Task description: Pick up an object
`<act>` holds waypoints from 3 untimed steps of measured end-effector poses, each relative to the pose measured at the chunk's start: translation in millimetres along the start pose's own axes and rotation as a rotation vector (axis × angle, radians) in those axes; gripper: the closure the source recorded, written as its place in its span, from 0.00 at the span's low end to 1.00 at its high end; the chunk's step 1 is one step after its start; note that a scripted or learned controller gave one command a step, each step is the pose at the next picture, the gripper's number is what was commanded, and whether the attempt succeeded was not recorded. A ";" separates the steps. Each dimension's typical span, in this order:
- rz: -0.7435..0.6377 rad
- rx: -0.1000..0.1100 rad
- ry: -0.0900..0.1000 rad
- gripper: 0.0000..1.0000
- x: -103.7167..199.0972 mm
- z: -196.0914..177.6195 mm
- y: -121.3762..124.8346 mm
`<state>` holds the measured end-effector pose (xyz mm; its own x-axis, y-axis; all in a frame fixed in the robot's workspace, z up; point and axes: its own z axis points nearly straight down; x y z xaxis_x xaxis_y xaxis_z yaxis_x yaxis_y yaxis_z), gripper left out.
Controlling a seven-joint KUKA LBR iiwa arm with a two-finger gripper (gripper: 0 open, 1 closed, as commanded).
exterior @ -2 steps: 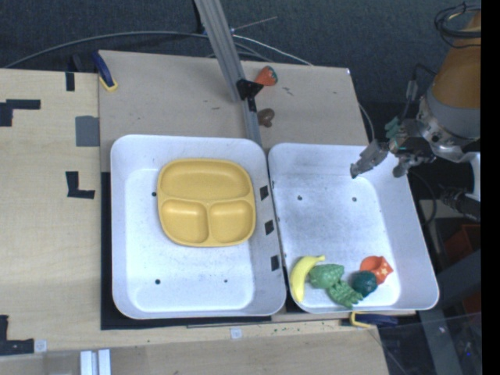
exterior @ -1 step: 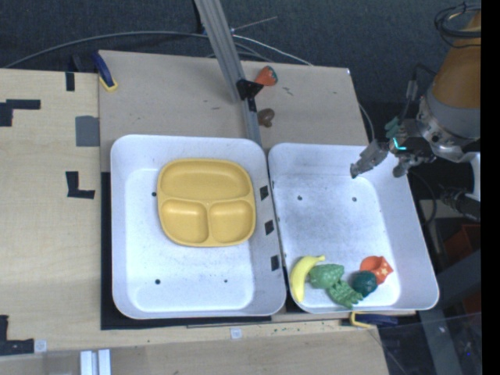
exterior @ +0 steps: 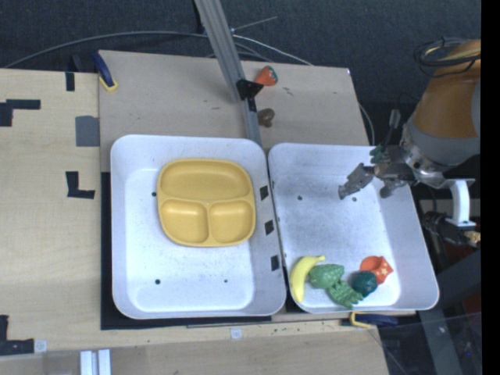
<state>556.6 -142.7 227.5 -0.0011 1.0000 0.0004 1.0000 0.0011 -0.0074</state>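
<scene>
1. Our gripper (exterior: pixel 366 181) hangs over the upper part of the right bin (exterior: pixel 312 209), near its far right wall, with its 2 fingers spread apart and nothing between them.
2. The things we could pick lie well apart from it, bunched along the near edge of that same bin: a yellow banana (exterior: pixel 301 276), a green leafy toy (exterior: pixel 326 275), a second green piece (exterior: pixel 342 294), a dark teal ball (exterior: pixel 363 283) and an orange-red piece (exterior: pixel 376 266).
3. We judge the step in hand to be the approach. To do it well, we travel toward the near edge first, then descend with the fingers wide.
4. The cluster is tight, with pieces touching, so we favour an outer item: the banana on the left end or the orange-red piece on the right. We line the fingers across its narrow width.
5. The bin wall is just beside the cluster; crowding it risks a blocked finger.
6. Counts: 2 white bins, 5 toys in the right bin, and 1 yellow divided plate (exterior: pixel 207 201) with 3 compartments in the left bin (exterior: pixel 133 287).
</scene>
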 end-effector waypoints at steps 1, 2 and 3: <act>-0.001 0.000 0.000 0.00 4.6 60.1 6.9; 0.000 0.000 -0.001 0.00 -2.5 112.5 12.2; -0.001 -0.004 0.001 1.00 -1.3 99.4 13.3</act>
<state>569.2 -144.0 128.0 -0.0024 1.0000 0.0011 1.0000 0.0025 -0.0031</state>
